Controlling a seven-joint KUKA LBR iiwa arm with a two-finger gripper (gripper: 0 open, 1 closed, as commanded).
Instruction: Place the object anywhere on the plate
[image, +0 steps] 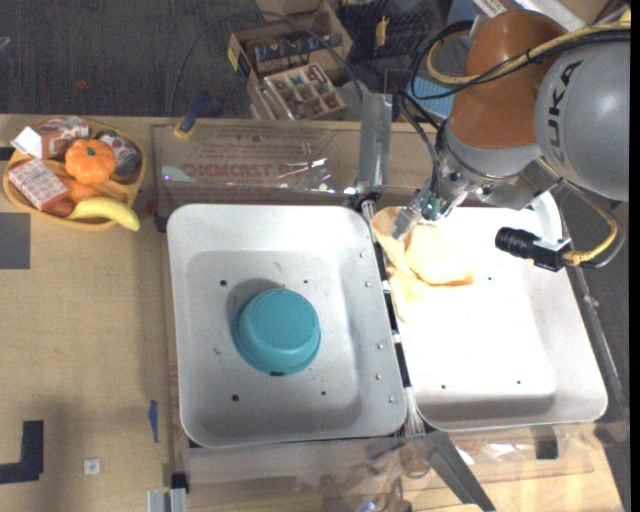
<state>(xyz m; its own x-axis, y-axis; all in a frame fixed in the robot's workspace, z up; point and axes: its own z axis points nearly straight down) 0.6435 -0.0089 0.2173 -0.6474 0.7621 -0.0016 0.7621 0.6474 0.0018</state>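
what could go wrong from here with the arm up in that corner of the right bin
1. The gripper is low at the far left corner of the right bin, close to the rim and the divider, so it may scrape them.
2. The pale yellow object lies partly against the bin's left wall, which may leave little room for a clean grasp.
3. The teal plate sits in the left bin, so the object must clear both rims.

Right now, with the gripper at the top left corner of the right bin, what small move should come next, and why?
Probably a short lift straight up to test the grasp. The gripper sits low on the pale yellow object in the right bin, while the teal plate lies apart in the left bin. A real hold cannot be judged here.
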